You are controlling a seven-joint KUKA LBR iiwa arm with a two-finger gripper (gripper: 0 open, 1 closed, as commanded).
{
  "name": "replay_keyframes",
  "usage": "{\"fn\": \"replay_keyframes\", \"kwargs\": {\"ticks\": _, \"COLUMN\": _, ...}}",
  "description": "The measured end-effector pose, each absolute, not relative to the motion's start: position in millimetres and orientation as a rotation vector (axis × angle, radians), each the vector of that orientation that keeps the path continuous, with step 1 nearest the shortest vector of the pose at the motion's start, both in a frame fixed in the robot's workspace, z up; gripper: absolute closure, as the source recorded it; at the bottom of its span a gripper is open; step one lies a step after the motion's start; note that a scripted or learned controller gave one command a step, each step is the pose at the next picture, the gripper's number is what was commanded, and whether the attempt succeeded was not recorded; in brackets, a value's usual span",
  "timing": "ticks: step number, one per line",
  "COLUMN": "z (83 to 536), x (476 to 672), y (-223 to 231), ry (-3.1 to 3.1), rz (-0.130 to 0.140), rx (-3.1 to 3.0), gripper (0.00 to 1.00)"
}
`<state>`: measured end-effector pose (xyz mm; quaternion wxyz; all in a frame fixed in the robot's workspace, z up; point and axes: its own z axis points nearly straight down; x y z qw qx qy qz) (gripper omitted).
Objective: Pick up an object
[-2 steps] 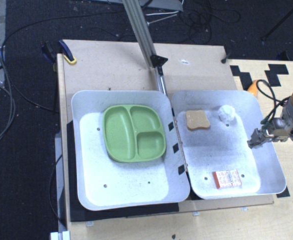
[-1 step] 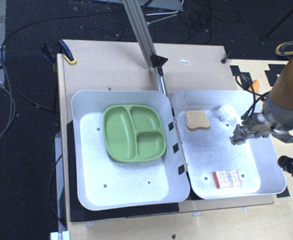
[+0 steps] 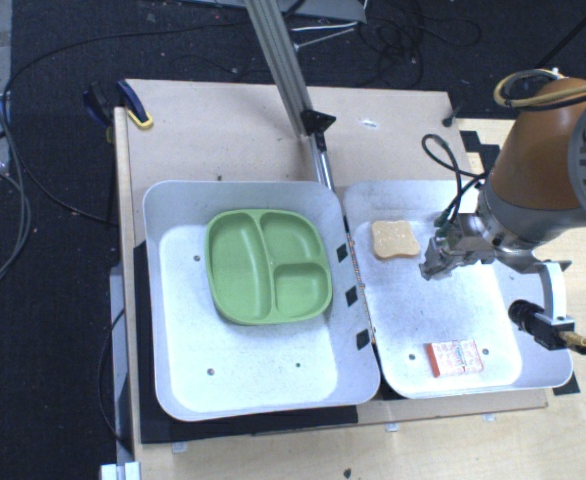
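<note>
Camera view: two white bins. One green divided plate (image 3: 270, 266) lies in the left bin (image 3: 188, 368). The right bin (image 3: 503, 368) holds one toast slice (image 3: 394, 239) and one red-white packet (image 3: 456, 357). Just right of the toast is the gripper (image 3: 439, 261); I cannot tell its state.

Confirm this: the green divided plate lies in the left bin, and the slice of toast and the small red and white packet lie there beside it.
Not quite. The green divided plastic plate does lie in the left white bin, but the tan slice of toast and the small red and white packet lie in the right white bin, as the camera view shows.
</note>
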<state>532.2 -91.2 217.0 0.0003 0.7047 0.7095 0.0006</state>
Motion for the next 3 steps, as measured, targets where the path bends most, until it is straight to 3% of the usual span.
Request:
{"fn": "replay_keyframes", "kwargs": {"ticks": 2, "z": 205.0, "x": 558.3, "y": 6.0, "ry": 2.229, "rz": 0.002, "rx": 2.213, "gripper": 1.0}}
{"fn": "replay_keyframes", "kwargs": {"ticks": 3, "z": 221.3, "x": 568.6, "y": 60.8, "ry": 2.229, "rz": 0.005, "rx": 2.213, "gripper": 1.0}}
